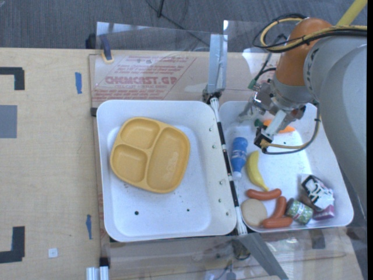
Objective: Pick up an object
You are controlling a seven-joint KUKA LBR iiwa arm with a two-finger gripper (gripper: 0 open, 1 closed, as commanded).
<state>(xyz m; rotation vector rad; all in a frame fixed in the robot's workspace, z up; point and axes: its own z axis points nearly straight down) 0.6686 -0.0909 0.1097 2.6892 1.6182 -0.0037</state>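
Hanging over right bin (287, 165), end effector (260, 111) near bottle (238, 154).

Both bins are seen as white: the left bin (198, 214) is flecked with a few dark specks, the right bin (326, 156) is plain. The plate (150, 154) is coloured mustard yellow. The bottle (238, 154) is blue, the banana (255, 169) yellow, the sausages (263, 194) orange-red, the biscuit (253, 212) tan, the can (300, 212) green. The packet (317, 191) is patterned black and white, edged with purple. The arm (341, 63) is painted grey, banded orange. The bench (46, 156) is coloured pale wood.
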